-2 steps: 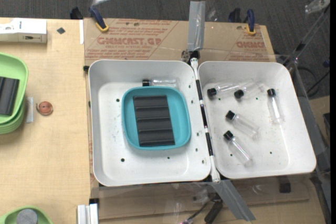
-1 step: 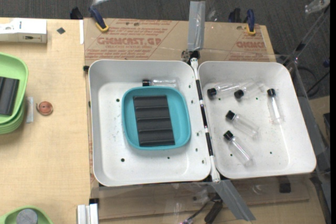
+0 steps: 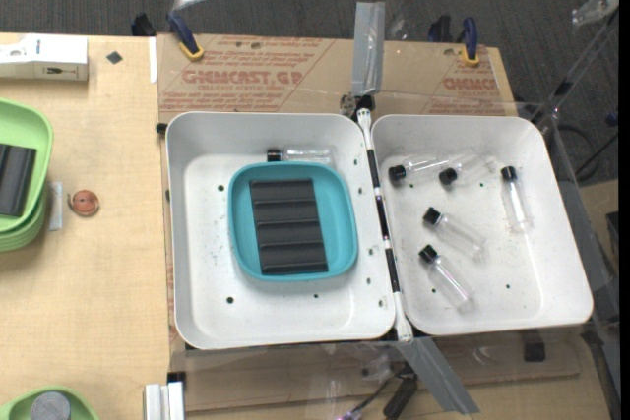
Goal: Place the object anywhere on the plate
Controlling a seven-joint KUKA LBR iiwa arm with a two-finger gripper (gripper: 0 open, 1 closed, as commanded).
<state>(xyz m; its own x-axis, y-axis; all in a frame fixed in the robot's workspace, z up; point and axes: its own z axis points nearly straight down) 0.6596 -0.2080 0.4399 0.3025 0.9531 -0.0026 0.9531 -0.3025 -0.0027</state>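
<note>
A teal square plate (image 3: 292, 221) with a dark ribbed insert lies in the left white bin (image 3: 197, 211). Several clear vials with black caps lie scattered in the right white bin (image 3: 551, 241): one (image 3: 413, 168) near its top left, one (image 3: 464, 168) beside it, one (image 3: 514, 198) standing lengthwise at the right, one (image 3: 453, 230) in the middle and one (image 3: 445, 275) lower down. Another clear vial (image 3: 300, 154) lies in the left bin just behind the plate, touching none of its rim that I can tell.
Brown cardboard (image 3: 295, 74) backs the bins, held by clamps (image 3: 185, 36). A green tray (image 3: 20, 177) sits at the left edge of the wooden bench. A small round orange piece (image 3: 85, 203) lies beside it. A white box (image 3: 44, 59) rests at upper left.
</note>
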